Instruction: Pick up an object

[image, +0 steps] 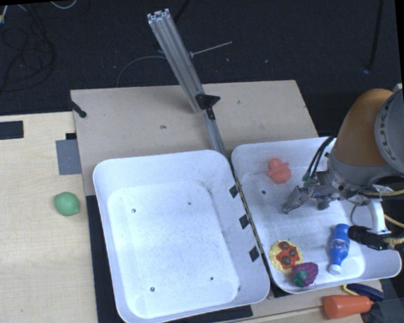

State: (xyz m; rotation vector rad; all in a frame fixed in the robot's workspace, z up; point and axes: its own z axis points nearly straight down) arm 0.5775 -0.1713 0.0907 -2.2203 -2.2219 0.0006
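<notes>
The right white bin (pixel 258 187) holds several small objects. A salmon-orange toy (pixel 279 170) lies near its far side. A blue bottle with a white cap (pixel 338 247), a yellow piece with red spots (pixel 285 253) and a purple and green piece (pixel 304 274) lie along its near side. My gripper (pixel 305 202) is low over the middle of this bin, below and right of the orange toy. It is open, its fingers spread, with nothing between them. The arm's orange band (pixel 359 131) rises to the right.
The left white bin (pixel 104 181) sits beside the right one, with black clips on the shared edge. A green ball (pixel 67 203) rests on the bench left of the bins. An orange object (pixel 347 304) lies outside the right bin's near edge. A metal rail (pixel 181 56) slants up behind.
</notes>
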